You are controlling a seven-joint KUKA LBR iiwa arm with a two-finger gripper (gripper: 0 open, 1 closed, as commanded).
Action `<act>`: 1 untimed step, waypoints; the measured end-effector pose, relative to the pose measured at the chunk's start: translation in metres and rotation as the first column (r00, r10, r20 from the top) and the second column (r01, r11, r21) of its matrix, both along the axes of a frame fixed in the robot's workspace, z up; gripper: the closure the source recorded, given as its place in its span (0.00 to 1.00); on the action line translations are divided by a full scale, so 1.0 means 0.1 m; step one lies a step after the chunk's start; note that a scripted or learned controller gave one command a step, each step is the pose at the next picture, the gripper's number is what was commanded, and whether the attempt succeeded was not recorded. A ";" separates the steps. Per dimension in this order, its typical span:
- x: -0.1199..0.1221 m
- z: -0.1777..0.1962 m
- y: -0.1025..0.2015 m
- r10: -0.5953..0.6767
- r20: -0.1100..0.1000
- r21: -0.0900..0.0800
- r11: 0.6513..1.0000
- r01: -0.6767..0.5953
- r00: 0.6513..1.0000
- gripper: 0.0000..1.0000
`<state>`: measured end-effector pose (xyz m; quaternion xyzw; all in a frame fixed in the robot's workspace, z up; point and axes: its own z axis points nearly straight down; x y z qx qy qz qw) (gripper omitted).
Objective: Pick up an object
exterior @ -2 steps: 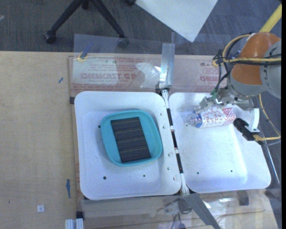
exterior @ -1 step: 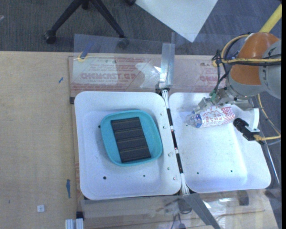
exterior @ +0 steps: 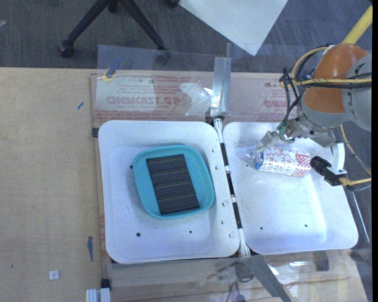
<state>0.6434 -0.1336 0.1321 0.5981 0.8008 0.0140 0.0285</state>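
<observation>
1. Nearest the camera – bare wooden bench [exterior: 47,177], with a few blue marks and a small tag toward the front left corner.
2. Two shallow white bins side by side on it: left bin [exterior: 118,236], right bin [exterior: 307,236], touching along a middle seam.
3. In the left bin, a teal tray [exterior: 142,189], lying flat and slightly turned, carrying a dark ribbed block [exterior: 172,183] on top.
4. In the right bin, toward its far half, a small clear bottle [exterior: 277,161] on its side, wrapped in a white label with red print; capped end pointing left, toward the seam.
5. Just beyond the bottle's far edge, the hand [exterior: 281,132] low over the bin, near the bottle but nothing visibly between its parts – spread or pressed together cannot be told.
6. Above it, the grey arm [exterior: 354,106] with its orange band [exterior: 336,71], entering from the right, cables looped around.
7. Farthest back – a taped clear sheet with red lettering [exterior: 142,100], then dark floor with chair legs [exterior: 112,17].
</observation>
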 end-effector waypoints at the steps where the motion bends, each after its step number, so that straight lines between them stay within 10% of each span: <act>1: 0.00 0.00 0.01 0.023 0.000 -0.002 1.000 -0.023 1.000 0.00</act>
